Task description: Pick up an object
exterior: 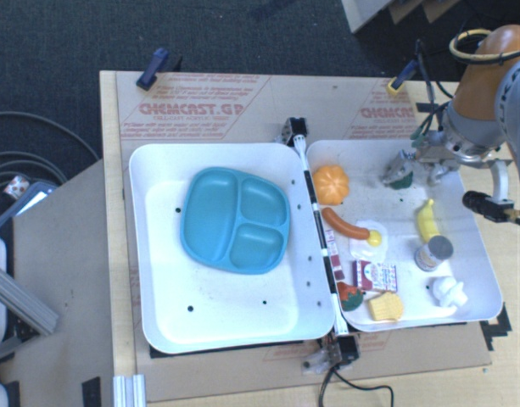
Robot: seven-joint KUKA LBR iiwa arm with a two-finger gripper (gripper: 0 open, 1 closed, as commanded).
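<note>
The right-hand shallow white plastic bin holds the candidates; the left one carries a blue three-compartment plastic plate. The grey arm's gripper hangs low over the right bin's far end, near a small dark-green object; how wide the claw stands I cannot tell. Nearby lie a round orange toy fruit and a yellow toy banana. The risk, I judge: closing beside that small piece and missing.

The smooth turquoise plastic divided plate is showing a matt sheen, the two shallow white plastic bins are gleaming glossy, and the brown paper-covered counter is looking dull.
</note>
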